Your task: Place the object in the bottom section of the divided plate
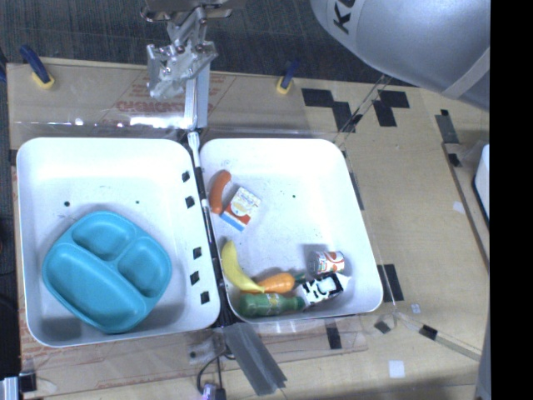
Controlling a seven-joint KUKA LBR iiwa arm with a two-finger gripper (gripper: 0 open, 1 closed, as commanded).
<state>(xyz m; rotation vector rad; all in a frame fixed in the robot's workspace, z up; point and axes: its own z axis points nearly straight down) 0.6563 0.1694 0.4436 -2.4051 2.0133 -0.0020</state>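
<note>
Plate [107,271], one, blue, three sections, below-left of my gripper [178,77], jaws' spread unclear, one banana [236,269], two bins [275,152].

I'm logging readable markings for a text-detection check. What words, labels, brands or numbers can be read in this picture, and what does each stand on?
"KU": large dark letters on the grey arm, cut off by the top edge.
Red print on the bench board behind the bins: too faint to read.
Small carton in the right bin: print too small to read.
Can and black-and-white packet: labels blurred, not readable.
</note>
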